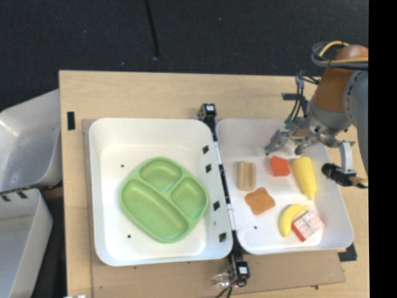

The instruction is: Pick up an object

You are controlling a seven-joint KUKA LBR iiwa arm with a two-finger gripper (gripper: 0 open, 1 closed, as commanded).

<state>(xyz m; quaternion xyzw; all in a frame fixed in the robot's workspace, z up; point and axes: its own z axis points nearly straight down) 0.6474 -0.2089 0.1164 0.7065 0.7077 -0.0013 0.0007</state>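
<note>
A: How many things lie in the right bin (248,238)?

B: Six: two bananas (304,176), one orange block (280,166), bread (246,175), toast (259,200), a packet (307,225).

A: The gripper (291,141)?

B: Spread open, holding nothing, at twelve o'clock from the block.

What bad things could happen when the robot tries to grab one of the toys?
The gripper hangs open just above the red block, and the yellow corn lies close beside it. A finger might bump the corn or pinch both. The block also looks small, so it could slip out as the fingers close. The banana and the red-and-white box touch each other, so grabbing one would likely drag the other.
</note>
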